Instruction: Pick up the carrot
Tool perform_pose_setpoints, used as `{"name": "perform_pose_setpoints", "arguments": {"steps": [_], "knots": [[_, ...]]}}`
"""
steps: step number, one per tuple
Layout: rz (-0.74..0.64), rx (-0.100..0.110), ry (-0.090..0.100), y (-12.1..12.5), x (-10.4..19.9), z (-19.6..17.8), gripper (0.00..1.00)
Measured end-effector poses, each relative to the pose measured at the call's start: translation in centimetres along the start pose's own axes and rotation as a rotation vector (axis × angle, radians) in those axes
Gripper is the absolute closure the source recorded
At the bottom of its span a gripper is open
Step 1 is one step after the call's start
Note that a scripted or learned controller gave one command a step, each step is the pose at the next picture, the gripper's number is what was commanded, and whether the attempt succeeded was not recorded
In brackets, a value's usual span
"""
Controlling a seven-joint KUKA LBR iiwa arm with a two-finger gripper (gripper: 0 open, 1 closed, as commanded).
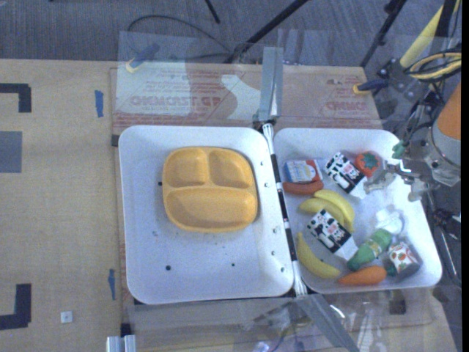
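The carrot is orange and lies flat along the front edge of the right bin, between a banana and a small printed carton. My gripper hangs over the right bin's far right part, well behind the carrot and apart from it. Its two pale fingers stand open with nothing between them. The grey wrist and orange band reach in from the right edge.
The right bin also holds two bananas, two cow-patterned cartons, a green bottle just behind the carrot, a red tomato-like toy and a blue-white pack. A yellow divided plate lies in the left bin.
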State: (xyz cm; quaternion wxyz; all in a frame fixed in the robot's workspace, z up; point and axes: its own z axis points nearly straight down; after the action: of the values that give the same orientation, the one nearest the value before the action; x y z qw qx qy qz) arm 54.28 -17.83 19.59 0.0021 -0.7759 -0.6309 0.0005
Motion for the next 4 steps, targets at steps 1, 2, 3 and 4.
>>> {"name": "perform_pose_setpoints", "arguments": {"steps": [1,2,3,4], "knots": [[-0.002,-0.002,0.0,0.1,0.1,-1.0,1.0],[-0.003,-0.005,-0.003,0.0,-3.9,-10.3,1.0],[0.268,0.0,-0.001,-2.3,-3.8,-9.7,1.0],[0.832,0.002,-0.001,-0.1,-2.5,-4.1,1.0]]}}
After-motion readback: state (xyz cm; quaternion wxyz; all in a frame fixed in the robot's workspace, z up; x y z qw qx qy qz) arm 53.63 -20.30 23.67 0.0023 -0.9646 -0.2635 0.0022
